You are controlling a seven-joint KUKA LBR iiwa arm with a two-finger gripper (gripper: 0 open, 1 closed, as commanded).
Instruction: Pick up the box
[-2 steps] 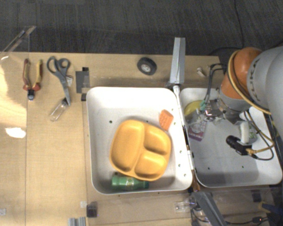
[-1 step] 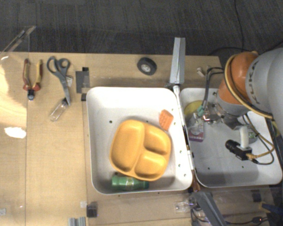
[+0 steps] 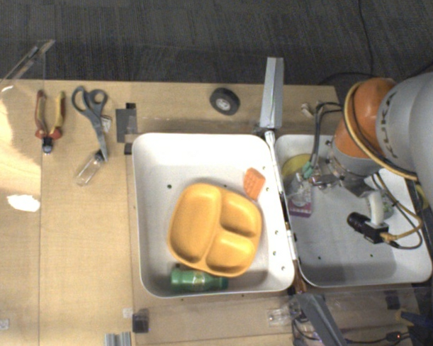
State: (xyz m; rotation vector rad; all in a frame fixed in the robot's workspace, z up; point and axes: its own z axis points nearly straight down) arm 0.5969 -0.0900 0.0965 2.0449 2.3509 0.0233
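My gripper [image 3: 303, 185] hangs low over the left side of the right bin [image 3: 362, 270], close to the wall between the two bins. Right below it lies a small purplish, partly clear packet or box [image 3: 300, 203]; whether the gripper touches it I cannot tell. A yellow object [image 3: 295, 163] lies just behind the gripper, partly hidden by it. A small orange box [image 3: 254, 181] leans in the left bin [image 3: 150, 206] near its right wall.
A large yellow divided tray [image 3: 215, 229] takes up the middle of the left bin, with a green bottle [image 3: 197, 279] lying along its front edge. Scissors [image 3: 94, 113], pliers [image 3: 48, 118] and a tape roll [image 3: 224, 100] lie on the bench behind the bins.
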